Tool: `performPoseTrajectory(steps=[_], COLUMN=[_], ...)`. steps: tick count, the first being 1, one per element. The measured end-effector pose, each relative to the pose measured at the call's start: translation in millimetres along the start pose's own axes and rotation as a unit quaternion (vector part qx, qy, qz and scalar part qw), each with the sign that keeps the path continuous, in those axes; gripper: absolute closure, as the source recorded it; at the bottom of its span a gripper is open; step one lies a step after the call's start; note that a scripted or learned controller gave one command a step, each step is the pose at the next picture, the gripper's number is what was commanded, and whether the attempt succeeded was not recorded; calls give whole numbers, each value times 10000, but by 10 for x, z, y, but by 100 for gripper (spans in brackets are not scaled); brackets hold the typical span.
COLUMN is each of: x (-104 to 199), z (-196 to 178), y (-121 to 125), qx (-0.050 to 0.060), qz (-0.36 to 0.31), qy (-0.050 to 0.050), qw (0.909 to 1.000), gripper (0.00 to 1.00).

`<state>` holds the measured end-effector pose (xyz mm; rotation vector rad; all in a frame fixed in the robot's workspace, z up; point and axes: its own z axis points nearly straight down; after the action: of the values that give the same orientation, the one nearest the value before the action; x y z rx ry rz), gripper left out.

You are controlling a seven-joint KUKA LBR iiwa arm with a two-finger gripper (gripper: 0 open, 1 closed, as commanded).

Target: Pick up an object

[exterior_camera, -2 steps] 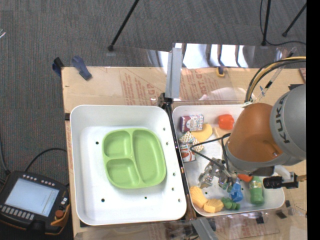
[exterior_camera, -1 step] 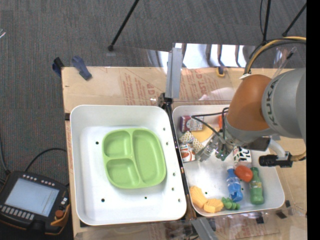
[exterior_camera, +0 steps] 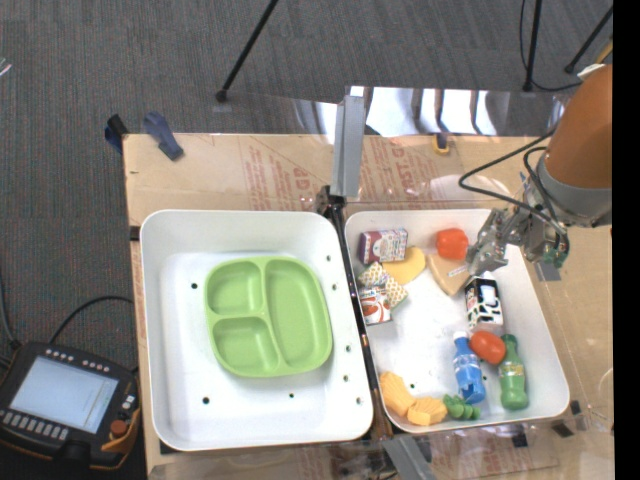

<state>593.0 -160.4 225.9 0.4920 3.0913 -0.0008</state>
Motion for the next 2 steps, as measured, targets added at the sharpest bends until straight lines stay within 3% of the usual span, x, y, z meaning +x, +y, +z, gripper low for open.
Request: performPoseTrajectory(steps=[1,2], x=[118,794], z=[1389,1381], y=[-41,-751], qx=[-7,-30], qz=[-993,-3510], qy=[57,62], qw=[9950,9363], gripper=[100,100])
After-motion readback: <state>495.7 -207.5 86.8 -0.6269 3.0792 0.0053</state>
